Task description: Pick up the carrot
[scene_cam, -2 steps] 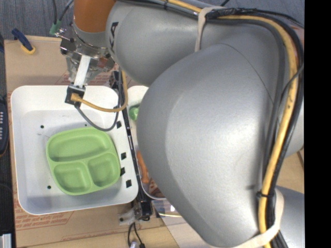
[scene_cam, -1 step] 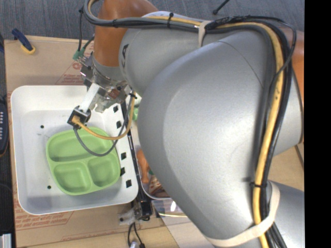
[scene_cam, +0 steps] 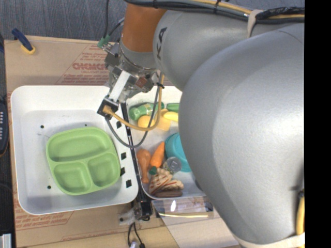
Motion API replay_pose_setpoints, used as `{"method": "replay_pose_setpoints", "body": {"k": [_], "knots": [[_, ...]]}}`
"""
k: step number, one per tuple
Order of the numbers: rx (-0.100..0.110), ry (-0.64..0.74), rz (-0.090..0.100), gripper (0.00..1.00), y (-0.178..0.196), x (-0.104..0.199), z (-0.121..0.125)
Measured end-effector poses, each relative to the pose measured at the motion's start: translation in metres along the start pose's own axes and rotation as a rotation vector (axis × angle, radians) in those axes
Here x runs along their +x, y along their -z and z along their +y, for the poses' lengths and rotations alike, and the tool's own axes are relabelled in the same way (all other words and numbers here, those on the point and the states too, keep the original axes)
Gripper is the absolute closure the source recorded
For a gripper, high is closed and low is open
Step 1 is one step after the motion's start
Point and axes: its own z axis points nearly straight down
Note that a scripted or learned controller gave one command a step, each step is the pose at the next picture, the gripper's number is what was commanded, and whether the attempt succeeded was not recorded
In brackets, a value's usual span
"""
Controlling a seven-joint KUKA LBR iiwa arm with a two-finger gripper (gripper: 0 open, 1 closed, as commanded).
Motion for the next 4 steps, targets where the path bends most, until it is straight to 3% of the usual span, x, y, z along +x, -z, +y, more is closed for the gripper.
{"method": "replay_pose_setpoints", "body": {"k": [1,2,3,4], "knots": [[0.002,-0.283,-0.006,1.0,-0.017,0.045,-0.07],[0.002,-0.496,-0.006,1.0,-0.001,0.014,-0.129],[0.0,-0.697,-0.004,1.0,0.027,-0.041,-0.142],[0.0,-0.694,-0.001,1.0,0.054,0.044,-0.131]]}}
